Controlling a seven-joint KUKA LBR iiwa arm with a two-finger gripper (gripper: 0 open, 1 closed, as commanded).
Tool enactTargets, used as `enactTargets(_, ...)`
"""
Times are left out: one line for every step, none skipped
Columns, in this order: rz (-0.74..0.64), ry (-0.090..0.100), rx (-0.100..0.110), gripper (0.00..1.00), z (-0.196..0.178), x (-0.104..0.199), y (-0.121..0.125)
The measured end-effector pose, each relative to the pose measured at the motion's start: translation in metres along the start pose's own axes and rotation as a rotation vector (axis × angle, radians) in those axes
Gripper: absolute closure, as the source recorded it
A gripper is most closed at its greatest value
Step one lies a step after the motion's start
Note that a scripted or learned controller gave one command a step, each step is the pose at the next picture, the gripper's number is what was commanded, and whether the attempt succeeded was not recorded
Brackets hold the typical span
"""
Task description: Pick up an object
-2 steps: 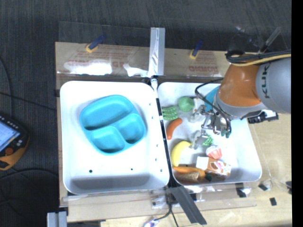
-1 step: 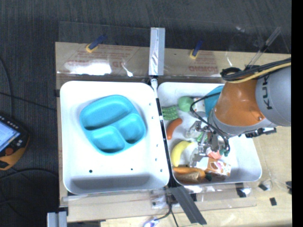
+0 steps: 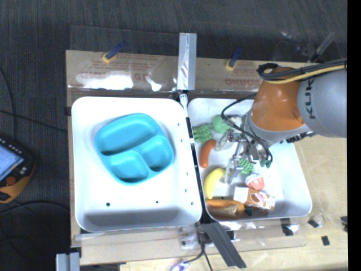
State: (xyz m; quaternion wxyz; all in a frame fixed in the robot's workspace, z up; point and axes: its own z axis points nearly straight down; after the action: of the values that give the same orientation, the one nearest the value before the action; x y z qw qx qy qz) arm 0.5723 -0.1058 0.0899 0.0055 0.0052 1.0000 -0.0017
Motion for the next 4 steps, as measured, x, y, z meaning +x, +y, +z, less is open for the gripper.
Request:
enactTargets(-0.017, -0.006, 0.001, 0.00, -0.001, 0.026, 0.006)
enactTargets(-0.105, -0.004, -0.001, 0.00, 0.001, -0.069, 0.001)
enactTargets(-0.089, -0.003, -0.004, 0.00, 0.001, -0.053, 0.009)
enactTargets(-0.070, 0.000, -0.003, 0.00, 0.000, -0.003, -0.023)
